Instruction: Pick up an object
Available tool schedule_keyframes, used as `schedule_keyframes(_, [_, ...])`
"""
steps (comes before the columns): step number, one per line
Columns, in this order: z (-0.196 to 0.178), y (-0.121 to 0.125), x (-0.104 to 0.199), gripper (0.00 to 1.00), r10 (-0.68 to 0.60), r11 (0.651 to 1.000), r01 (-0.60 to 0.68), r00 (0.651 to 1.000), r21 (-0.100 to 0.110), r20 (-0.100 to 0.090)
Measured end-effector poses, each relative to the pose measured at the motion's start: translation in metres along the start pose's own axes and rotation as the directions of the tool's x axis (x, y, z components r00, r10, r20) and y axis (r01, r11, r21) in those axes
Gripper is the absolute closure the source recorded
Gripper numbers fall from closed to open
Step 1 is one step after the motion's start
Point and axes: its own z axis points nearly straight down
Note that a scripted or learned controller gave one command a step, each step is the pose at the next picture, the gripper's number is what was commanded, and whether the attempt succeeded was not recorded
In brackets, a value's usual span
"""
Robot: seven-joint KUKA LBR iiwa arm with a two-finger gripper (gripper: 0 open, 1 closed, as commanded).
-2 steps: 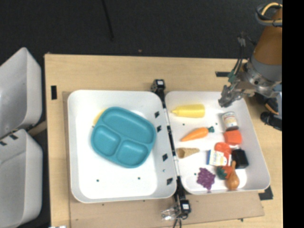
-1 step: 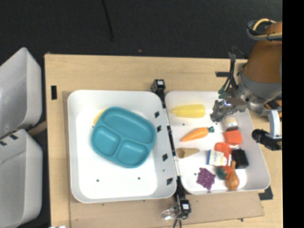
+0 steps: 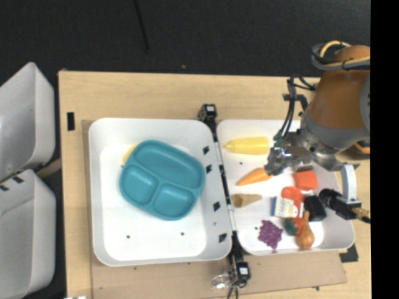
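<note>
My gripper [image 3: 276, 162] hangs low over the right bin [image 3: 246, 229], at the thick end of the orange carrot [image 3: 252, 177], and so close that from above I cannot say whether it touches it. I cannot tell if my gripper is open or closed, because my own wrist hides it from the camera.

The carrot lies flat on the bin floor, slanted, with its tip pointing away from my gripper toward the wall between the 2 bins. Everything else I place from that carrot:

- Just beyond it, toward the top of the view, lies a yellow corn cob [image 3: 247, 145], apart from it.
- Just below it in the view lies a tan cone [image 3: 246, 199], also apart from it.
- On the far side of its thick end, past my gripper, sits an orange block [image 3: 305, 180].
- Below that block is a small printed box [image 3: 288, 205].
- Further down from the carrot, near the bin's lower wall, are a purple bunch of grapes [image 3: 270, 233], a small green piece [image 3: 292, 227] and a brown rounded thing [image 3: 304, 235], all close together.
- Well to the carrot's left in the view, a teal divided plate [image 3: 163, 179] rests in the left bin [image 3: 112, 229], with a bit of something yellow [image 3: 128, 154] showing at its upper edge
</note>
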Motion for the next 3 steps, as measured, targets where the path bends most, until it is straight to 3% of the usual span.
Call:
schedule_keyframes(1, [0.005,-0.006,0.013,1.00,0.001,1.000,-0.001,1.000,0.000,0.000])
schedule_keyframes(3, [0.018,0.003,0.002,1.00,0.005,1.000,-0.005,1.000,-0.002,0.001])
